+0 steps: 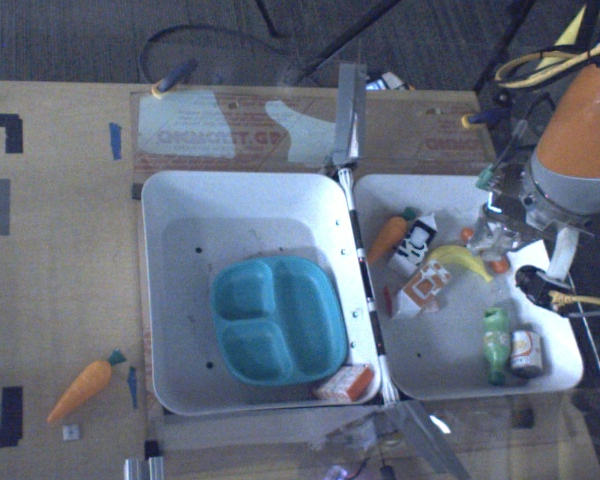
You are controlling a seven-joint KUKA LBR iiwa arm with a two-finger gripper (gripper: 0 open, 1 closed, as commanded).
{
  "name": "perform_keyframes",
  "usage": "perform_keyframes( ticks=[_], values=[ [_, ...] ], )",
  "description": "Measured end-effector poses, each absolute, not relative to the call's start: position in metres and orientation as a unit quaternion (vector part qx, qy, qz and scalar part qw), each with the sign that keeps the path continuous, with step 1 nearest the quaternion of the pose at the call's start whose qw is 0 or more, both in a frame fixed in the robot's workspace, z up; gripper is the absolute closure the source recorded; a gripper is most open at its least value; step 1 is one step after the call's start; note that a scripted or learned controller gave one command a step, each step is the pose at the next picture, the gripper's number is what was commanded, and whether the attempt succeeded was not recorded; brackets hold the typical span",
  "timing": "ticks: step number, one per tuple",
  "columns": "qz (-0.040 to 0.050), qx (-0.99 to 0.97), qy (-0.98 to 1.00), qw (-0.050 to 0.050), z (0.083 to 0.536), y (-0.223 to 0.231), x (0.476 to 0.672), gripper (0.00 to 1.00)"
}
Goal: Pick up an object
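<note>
The pincer [495,230] hovers in the right bin [570,368]; its state cannot be told. The banana [460,261] lies just left, long axis roughly crosswise.

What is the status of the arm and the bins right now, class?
Claw over right bin, grip unclear. Banana just beside it. Carrot and cartons crowd close.

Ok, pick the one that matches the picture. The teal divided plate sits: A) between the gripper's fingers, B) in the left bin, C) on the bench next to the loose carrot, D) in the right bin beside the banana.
B: the teal divided plate lies flat on the floor of the left bin, while the banana is over in the right bin.
</note>
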State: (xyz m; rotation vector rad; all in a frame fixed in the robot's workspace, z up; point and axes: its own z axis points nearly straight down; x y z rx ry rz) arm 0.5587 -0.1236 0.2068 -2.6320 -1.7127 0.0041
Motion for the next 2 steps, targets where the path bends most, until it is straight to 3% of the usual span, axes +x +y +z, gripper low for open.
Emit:
perform_keyframes(
  ticks=[1, 2],
  values=[
    [0.0028, -0.898, -0.44, 0.003, 0.175, -0.128, 0.508, 1.0],
    [0.0019, -0.892, -0.452, 0.001, 0.247, -0.076, 0.504, 1.0]
  ],
)
